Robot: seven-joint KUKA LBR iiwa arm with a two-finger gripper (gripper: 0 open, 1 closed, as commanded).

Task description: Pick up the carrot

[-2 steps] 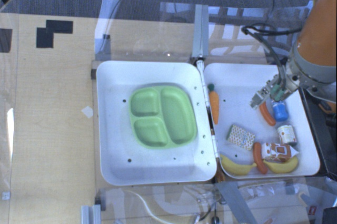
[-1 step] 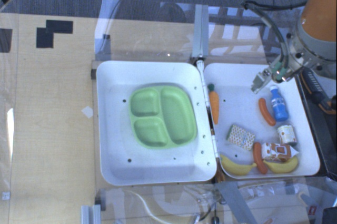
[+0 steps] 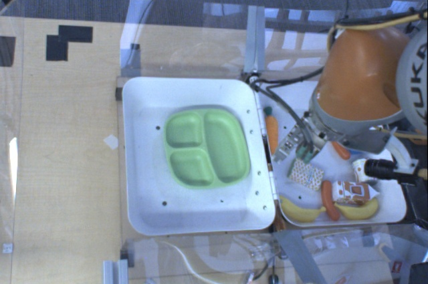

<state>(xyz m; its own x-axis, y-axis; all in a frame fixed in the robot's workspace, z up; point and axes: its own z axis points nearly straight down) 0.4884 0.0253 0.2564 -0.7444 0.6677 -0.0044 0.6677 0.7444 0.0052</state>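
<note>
The carrot [image 3: 272, 133], orange with a green top, lies upright along the left wall of the right bin [image 3: 394, 209]. My gripper [image 3: 299, 147] hangs low over that bin, a little right of and below the carrot, under the grey arm with the orange band [image 3: 361, 75]. Nothing shows between its fingers, and their spacing is hard to read.
The left bin [image 3: 140, 142] holds a green three-part plate [image 3: 206, 148]. In the right bin lie a patterned square packet [image 3: 306, 174], two bananas [image 3: 301, 210], a red sausage [image 3: 327, 198], a small carton [image 3: 354, 192] and an orange piece [image 3: 341, 150].
</note>
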